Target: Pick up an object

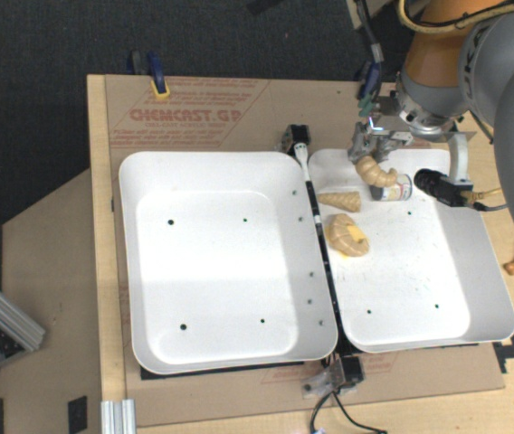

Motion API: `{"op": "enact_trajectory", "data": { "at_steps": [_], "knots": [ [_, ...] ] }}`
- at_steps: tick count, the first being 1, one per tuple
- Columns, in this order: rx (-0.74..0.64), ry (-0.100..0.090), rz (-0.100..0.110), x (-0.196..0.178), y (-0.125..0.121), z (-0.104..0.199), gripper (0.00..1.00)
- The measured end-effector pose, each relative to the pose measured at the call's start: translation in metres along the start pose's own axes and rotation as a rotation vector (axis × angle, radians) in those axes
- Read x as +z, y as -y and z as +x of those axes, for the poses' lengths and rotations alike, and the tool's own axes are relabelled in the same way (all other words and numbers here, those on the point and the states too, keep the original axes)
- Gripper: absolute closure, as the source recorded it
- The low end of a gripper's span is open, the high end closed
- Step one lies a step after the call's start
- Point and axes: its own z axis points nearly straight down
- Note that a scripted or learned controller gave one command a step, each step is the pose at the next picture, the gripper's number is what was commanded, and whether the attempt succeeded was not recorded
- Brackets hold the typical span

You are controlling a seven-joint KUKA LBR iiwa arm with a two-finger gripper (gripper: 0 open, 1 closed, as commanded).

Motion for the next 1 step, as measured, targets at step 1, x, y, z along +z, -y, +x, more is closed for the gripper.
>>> {"op": "enact_trajectory", "data": {
  "at_steps": [1],
  "knots": [
    [-0.005, -0.006, 0.019, 0.0083, 0.0111, 0.1133, 1.0]
  ]
}}
